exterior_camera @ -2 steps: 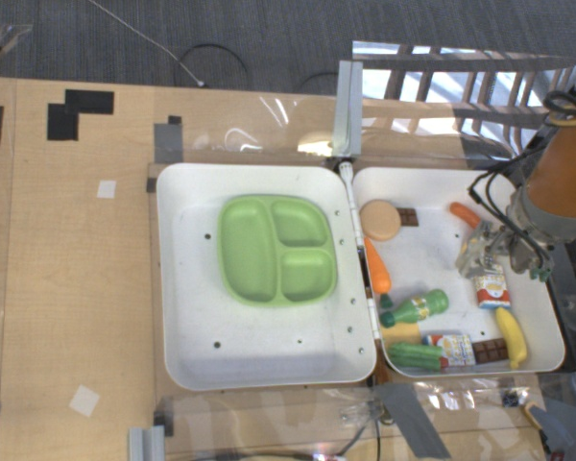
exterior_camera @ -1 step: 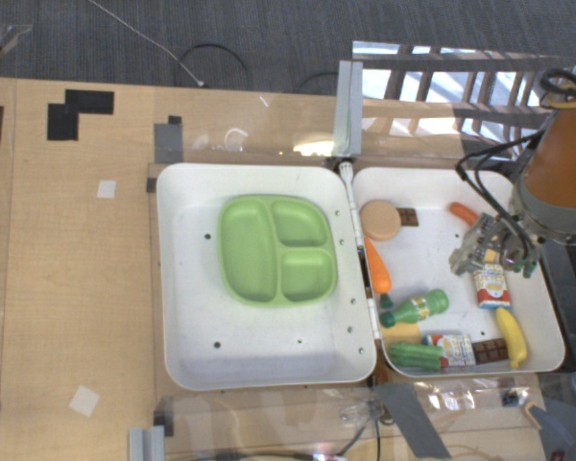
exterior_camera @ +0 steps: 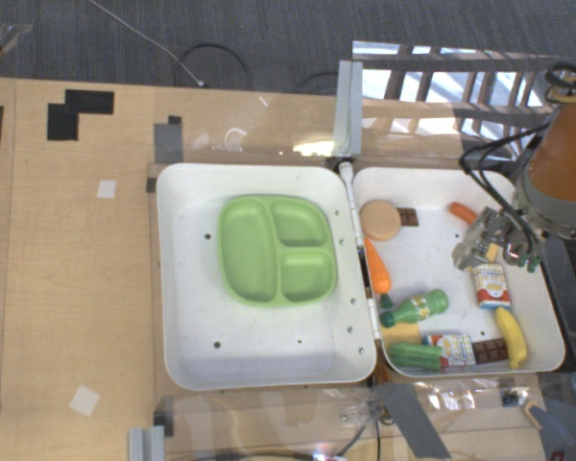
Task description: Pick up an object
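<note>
Here, the grey two-finger gripper [exterior_camera: 493, 242], its grip state unclear to me, hovers above a small white labelled bottle [exterior_camera: 490, 285]; it should descend squarely, centred.

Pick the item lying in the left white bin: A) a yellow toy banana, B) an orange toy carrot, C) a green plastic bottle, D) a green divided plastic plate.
D: the green divided plastic plate lies in the middle of the left white bin, while the banana, carrot and bottle all sit in the right bin.
</note>
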Tool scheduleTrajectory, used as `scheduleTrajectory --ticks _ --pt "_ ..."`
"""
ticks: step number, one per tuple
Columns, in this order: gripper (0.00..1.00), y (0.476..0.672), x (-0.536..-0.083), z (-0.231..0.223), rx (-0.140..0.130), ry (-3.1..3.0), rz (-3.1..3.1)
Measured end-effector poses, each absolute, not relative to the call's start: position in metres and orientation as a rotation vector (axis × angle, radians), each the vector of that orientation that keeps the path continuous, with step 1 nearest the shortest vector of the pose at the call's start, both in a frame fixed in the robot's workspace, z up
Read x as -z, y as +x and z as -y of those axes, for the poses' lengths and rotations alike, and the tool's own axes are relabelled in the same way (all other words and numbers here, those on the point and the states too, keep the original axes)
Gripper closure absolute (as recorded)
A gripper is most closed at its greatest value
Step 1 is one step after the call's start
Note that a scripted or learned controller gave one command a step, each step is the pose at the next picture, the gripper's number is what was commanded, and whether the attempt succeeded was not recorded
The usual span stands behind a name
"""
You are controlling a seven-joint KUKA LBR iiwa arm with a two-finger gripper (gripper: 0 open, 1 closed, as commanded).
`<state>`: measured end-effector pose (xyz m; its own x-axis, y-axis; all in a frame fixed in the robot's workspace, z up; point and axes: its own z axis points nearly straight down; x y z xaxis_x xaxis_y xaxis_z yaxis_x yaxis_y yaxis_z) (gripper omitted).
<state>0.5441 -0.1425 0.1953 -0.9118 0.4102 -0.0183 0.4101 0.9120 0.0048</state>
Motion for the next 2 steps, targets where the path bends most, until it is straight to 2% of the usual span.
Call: scheduleTrajectory --ticks 1,2 --pt "0.00 0.544 -0.195 0.142 -0.001 0.654 -3.054" --pt "0.00 0.588 -0.091 0.206 0.003 0.434 -3.096"
